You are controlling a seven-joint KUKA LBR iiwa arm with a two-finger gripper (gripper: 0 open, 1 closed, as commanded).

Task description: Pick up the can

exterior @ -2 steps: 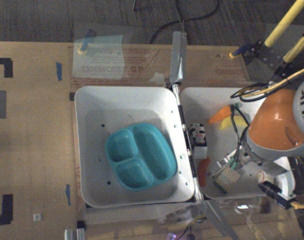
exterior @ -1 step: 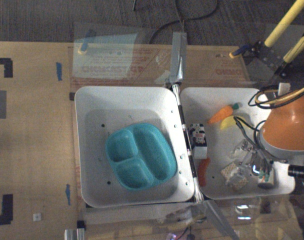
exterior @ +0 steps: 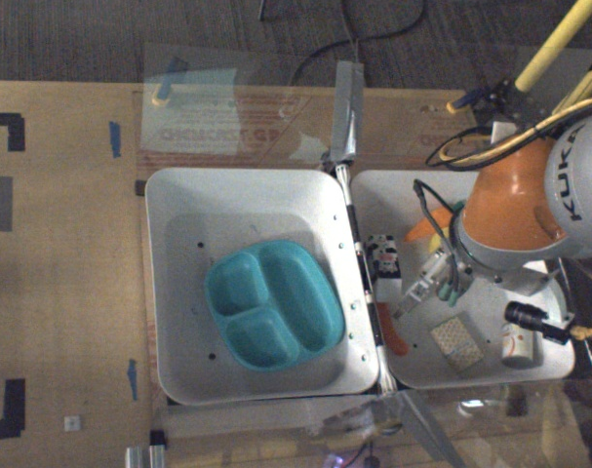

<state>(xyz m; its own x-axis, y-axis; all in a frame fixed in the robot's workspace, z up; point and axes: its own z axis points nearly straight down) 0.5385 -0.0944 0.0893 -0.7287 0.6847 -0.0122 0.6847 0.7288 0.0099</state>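
My gripper hangs low in the right-hand bin, left of that bin's middle and slanting toward the lower left of the frame. From this view I cannot tell how my jaws stand.

Just below me, by the bin's left wall, lies a small orange-red piece. A tan woven square pad sits to my lower right. Up and left of me, a little dark-and-white packet rests against the same wall.

The can is in the bin's lower right corner, beyond the pad and well apart from me. It is short and pale white with a reddish mark on its side, and it seems upright.

Farthest off, the left-hand bin holds a teal divided plate.
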